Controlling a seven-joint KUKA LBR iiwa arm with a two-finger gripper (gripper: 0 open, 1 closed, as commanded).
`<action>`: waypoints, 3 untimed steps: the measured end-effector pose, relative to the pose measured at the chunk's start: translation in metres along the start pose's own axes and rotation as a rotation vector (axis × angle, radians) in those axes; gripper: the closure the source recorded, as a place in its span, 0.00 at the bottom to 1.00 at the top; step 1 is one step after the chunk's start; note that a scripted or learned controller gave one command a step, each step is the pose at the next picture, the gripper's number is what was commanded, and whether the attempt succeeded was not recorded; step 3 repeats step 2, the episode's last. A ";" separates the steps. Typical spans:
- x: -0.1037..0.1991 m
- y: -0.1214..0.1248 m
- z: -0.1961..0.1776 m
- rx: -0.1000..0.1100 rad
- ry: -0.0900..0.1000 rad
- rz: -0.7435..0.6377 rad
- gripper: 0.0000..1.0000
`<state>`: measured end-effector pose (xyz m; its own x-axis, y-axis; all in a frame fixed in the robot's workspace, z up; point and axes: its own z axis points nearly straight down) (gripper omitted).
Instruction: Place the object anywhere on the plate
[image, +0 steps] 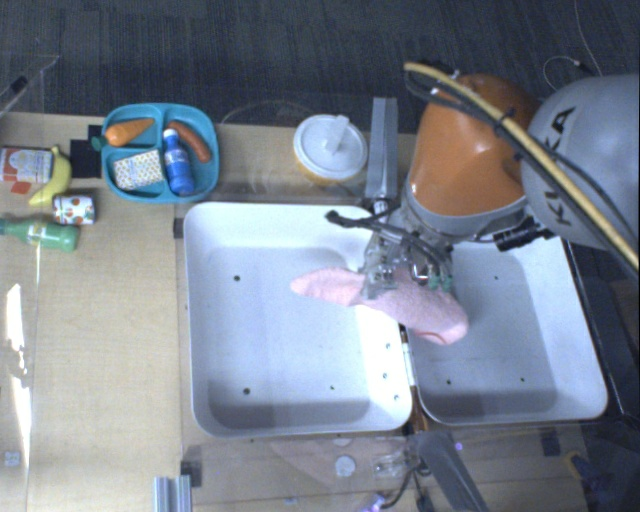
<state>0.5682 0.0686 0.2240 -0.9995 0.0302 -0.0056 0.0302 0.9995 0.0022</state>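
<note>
Gripper (393, 270) is down over the seam between my two bins, and I'm seeing the pink cloth (400, 300) bunched right under it, the fabric rising up into the fingers, so I'm calling that a pinch on the cloth. Nearest me, below the gripper, the cloth's fat end sags into the right bin (520, 390), just over the dividing rims. To the gripper's left, the thin end trails out onto the floor of the left bin (260, 350). So the cloth straddles both bins, draped over the seam. Straight above the gripper, the orange band (460, 150) of the arm blocks my look at the wrist. Farther back and a little left of the gripper, a white lidded cup (330, 148) sits on the bench behind the left bin. Far left of that, the blue plate (205, 135) with toy food in its sections, well apart from the cloth. Beyond it, at the bench's edge, a banana (55, 180), a small can (73, 209) and a green bottle (40, 234).
</note>
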 end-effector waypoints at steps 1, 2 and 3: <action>0.021 0.047 -0.001 0.000 0.002 -0.032 1.00; 0.021 0.047 -0.001 0.000 0.002 -0.032 0.00; 0.021 0.047 -0.001 0.000 0.002 -0.032 0.00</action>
